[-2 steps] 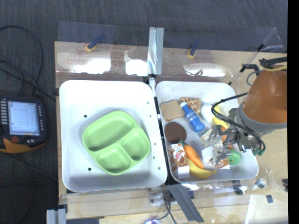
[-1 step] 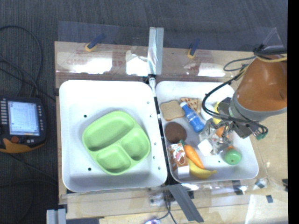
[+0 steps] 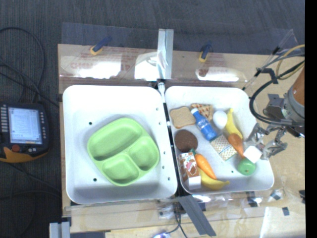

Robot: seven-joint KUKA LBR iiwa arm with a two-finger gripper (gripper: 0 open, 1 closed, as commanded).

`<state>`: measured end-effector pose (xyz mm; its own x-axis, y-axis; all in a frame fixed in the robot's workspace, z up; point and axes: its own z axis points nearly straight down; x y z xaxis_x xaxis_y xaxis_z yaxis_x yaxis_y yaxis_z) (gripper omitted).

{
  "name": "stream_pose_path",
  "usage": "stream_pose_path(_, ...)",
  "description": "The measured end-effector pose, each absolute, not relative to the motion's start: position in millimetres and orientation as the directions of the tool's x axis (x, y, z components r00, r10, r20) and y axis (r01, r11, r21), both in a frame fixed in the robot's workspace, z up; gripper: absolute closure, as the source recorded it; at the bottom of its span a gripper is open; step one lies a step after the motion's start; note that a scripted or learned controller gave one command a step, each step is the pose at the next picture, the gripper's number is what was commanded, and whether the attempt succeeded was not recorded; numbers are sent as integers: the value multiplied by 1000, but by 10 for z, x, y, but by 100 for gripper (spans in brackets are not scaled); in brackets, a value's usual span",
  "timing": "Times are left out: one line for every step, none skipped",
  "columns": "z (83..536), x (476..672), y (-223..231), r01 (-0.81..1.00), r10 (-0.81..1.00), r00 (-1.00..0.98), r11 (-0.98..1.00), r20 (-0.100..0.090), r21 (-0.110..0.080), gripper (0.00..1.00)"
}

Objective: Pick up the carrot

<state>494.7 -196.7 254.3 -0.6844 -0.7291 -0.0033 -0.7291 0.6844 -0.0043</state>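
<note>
Jaws, open or closed I cannot tell, hang well apart from the small orange plastic carrot point(image 3: 204, 166), seemingly light, stiff, slick; grip its thick middle.

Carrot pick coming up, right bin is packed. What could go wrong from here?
1. The carrot lies wedged between the juice carton and a banana, so a grasp may catch a neighbour.
2. A second orange piece beside the other banana could be mistaken for the target.
3. The gripper sits at the bin's right edge; it might clip it.
</note>
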Motion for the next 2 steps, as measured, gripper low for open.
stream_pose_path(3990,5345,-2227,-809,-809,-588,588,-6,-13,100)
stream_pose_path(2430,6015,-2179,-792,-792,-610,610,-1,18,100)
